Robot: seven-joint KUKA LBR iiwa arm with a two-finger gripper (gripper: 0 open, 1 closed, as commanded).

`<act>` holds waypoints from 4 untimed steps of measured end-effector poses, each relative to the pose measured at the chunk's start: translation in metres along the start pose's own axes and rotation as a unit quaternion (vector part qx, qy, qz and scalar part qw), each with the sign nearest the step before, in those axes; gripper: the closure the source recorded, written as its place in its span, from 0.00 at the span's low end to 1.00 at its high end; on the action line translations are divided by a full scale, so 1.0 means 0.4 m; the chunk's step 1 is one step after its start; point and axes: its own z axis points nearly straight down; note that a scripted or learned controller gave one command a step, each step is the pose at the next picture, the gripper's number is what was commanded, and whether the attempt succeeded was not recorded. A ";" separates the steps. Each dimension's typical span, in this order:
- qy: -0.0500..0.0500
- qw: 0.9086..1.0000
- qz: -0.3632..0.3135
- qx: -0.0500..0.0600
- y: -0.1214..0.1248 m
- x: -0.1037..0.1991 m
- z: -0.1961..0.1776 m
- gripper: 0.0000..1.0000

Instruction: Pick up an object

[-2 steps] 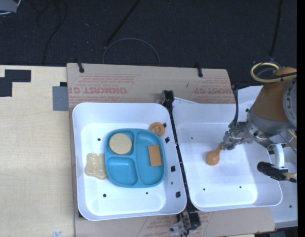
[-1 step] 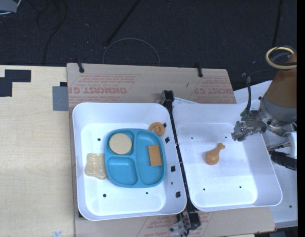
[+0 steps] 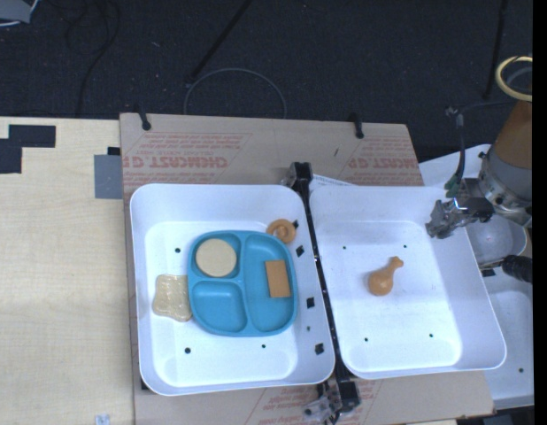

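Drumstick-shaped toy food [image 3: 384, 278], tan-orange, is what you have lying alone in the right-hand bin [image 3: 468, 348]. It rests on the bin floor a little right of the middle, its thick end toward the near side and its thin end pointing up and to the right. Nothing touches it.

Look at the left-hand bin [image 3: 158, 361] and you will see most of the items. A blue divided tray [image 3: 234, 312] takes up the centre of that bin. In its upper-left compartment sits a pale round disc [image 3: 215, 257], like a flat biscuit or tortilla. In its right compartment lies a small orange-brown rectangular block [image 3: 277, 279]. The large lower compartment of the tray shows bare blue. Just outside the tray, touching its left edge, lies a pale yellowish slice [image 3: 172, 297] with a rough outline, on the bin floor. Near the tray's upper right corner, close to the bin's right wall, sits a small brown ring-shaped piece [image 3: 281, 230], like a doughnut.

The two bins stand side by side on a cardboard sheet [image 3: 256, 153], joined along a dark strip between them.

Your gripper [image 3: 442, 218] hangs over the upper right edge of the right-hand bin, well apart from the drumstick toy. Its tip is too small and cluttered for you to tell how it stands, and nothing shows held in it.
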 end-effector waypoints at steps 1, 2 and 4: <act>0.000 1.000 0.000 0.000 0.018 0.004 -0.112 1.00; 0.000 1.000 0.000 0.000 0.019 0.002 -0.184 1.00; 0.001 1.000 0.000 0.004 -0.056 0.232 -0.141 1.00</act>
